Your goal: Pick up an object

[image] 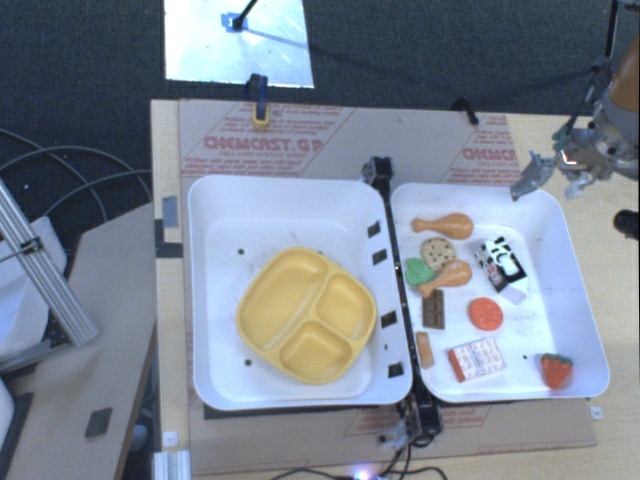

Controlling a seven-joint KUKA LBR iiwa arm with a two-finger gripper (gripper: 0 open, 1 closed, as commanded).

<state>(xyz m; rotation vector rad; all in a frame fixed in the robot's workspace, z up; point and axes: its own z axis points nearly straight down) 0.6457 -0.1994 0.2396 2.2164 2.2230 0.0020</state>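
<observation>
The word CHEMCAST is printed in red on the board point(300, 138) that lies under the two bins, and it can be read behind the left bin point(215, 268); a second red print behind the right bin point(570, 258) is partly cut off and cannot be read in full. A small black-and-white pack point(499, 261) and a red-and-white packet point(476, 358) bear markings too small to be made out.

A yellow tray point(306, 314) with three compartments is seen in the left bin, set askew to the bin's walls.

The toy foods are gathered in the right bin. A drumstick point(444, 225) lies near the back wall, its long axis running left to right with the thin end to the left. A cookie point(436, 252) lies just in front of it, touching a green piece point(418, 271) and a second drumstick point(447, 276) (its axis is slanted, thin end toward the front left). A brown bar point(433, 310) points front to back, and a small tan stick point(425, 349) lies in front of it by the divider. A red disc point(486, 314) sits mid-bin, and a strawberry point(556, 369) rests in the front right corner.

The gripper point(553, 173) is held above the back right corner of the right bin, well apart from the foods. Its fingers point(529, 178) are spread, and nothing is held between them.
</observation>
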